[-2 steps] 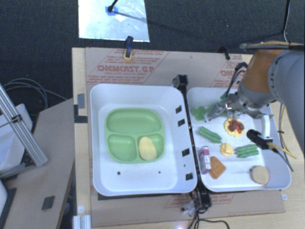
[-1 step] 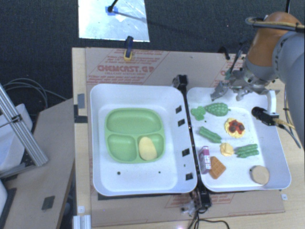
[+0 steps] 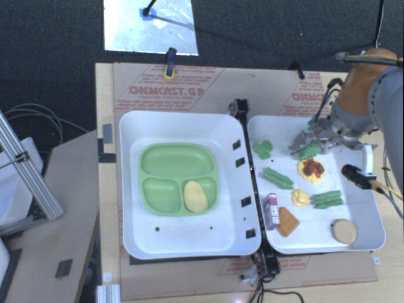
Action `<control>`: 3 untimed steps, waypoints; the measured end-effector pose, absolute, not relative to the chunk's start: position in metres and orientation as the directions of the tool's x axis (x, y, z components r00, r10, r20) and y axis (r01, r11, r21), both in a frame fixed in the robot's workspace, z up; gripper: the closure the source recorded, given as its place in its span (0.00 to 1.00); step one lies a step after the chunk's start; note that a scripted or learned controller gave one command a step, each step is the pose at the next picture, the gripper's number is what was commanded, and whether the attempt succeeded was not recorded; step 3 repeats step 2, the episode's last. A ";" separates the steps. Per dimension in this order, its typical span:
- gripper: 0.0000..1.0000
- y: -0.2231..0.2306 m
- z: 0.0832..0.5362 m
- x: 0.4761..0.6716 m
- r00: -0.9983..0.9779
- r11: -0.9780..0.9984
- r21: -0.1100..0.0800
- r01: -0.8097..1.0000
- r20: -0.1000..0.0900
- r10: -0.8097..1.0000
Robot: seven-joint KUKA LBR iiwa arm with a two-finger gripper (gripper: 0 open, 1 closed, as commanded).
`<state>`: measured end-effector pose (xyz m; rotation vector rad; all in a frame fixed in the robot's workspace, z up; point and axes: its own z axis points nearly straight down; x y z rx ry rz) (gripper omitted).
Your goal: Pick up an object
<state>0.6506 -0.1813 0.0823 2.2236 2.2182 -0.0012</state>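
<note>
My gripper [image 3: 307, 144] reaches in from the right and is low over the back of the right bin [image 3: 372, 235]. It sits right at a small green leafy toy [image 3: 310, 151], partly covering it; whether it grips it is hidden. Just in front lies a yellow noodle pile with red sauce [image 3: 312, 170]. Also in this bin are a green broccoli piece [image 3: 262, 148], a green pea pod [image 3: 278, 178], a small yellow lump [image 3: 300, 197], green beans [image 3: 327, 199], a pink and white packet [image 3: 271, 208], an orange cracker [image 3: 287, 221] and a tan round cookie [image 3: 344, 231].
The left bin [image 3: 136, 232] holds a green divided tray [image 3: 165, 160] with a yellow oval piece [image 3: 196, 196] in its front right compartment. A black divider [image 3: 247, 169] runs between the bins. A silver sheet [image 3: 150, 17] lies behind the bench.
</note>
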 end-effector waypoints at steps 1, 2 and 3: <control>1.00 -0.179 0.098 0.654 -0.004 0.004 0.009 1.000 -0.003 1.000; 1.00 -0.102 0.178 0.672 -0.012 0.012 0.012 1.000 0.001 1.000; 1.00 -0.102 0.178 0.672 -0.012 0.012 0.012 1.000 0.001 1.000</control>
